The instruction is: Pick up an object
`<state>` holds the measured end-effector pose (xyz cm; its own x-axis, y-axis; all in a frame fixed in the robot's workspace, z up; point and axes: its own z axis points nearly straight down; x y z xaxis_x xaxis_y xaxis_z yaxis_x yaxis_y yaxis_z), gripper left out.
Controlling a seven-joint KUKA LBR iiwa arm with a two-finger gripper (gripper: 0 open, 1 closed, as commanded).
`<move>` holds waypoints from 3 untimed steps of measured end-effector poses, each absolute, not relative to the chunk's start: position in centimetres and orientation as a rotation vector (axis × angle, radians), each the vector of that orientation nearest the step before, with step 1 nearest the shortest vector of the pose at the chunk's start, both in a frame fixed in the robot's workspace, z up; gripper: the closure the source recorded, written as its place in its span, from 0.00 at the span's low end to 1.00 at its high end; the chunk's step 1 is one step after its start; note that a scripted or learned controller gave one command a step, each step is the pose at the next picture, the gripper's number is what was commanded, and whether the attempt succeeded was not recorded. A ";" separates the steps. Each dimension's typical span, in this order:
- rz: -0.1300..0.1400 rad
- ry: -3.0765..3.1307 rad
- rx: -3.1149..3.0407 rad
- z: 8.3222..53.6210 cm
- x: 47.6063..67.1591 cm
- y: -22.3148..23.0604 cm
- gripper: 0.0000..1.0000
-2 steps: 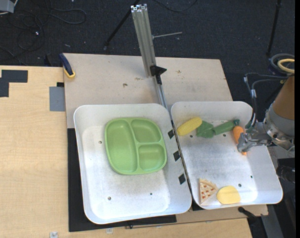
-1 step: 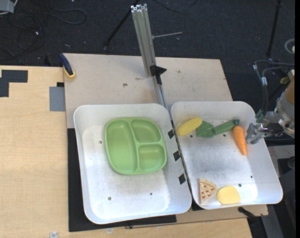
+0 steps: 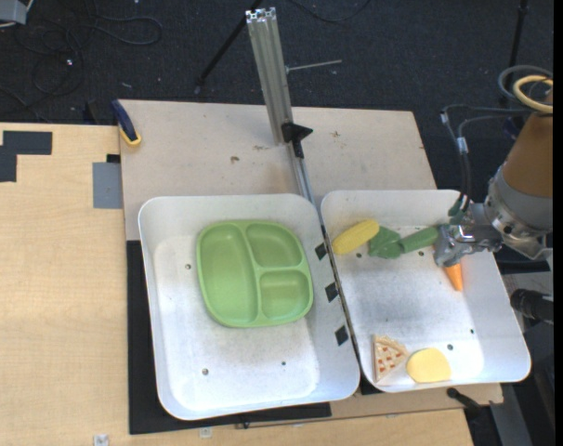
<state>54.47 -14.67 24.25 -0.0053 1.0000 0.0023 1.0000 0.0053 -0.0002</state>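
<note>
My gripper (image 3: 454, 255) hangs over the upper right part of the right bin (image 3: 504, 365). It is shut on an orange carrot (image 3: 455, 277), whose top end sits between the fingers while the rest pokes out below them. A green pod-like piece (image 3: 407, 242) lies just left of the gripper, its right end close to the fingers. Left of that lies a yellow corn cob (image 3: 355, 236). Near the bin's front edge lie a pizza slice (image 3: 386, 357) and a yellow round piece (image 3: 428, 366).
The left bin (image 3: 170, 370) holds a green divided plate (image 3: 255, 273). A metal post (image 3: 274, 82) rises behind the seam between the bins. Black clips (image 3: 333, 291) line the shared rim. A wooden tabletop (image 3: 49, 277) lies at the left.
</note>
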 end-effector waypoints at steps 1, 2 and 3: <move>-0.001 -2.227 -2.214 25.0 55.1 -9.4 1.00; 0.002 -2.224 -2.213 23.6 55.1 -4.4 1.00; 0.000 -2.226 -2.213 24.3 55.9 0.9 1.00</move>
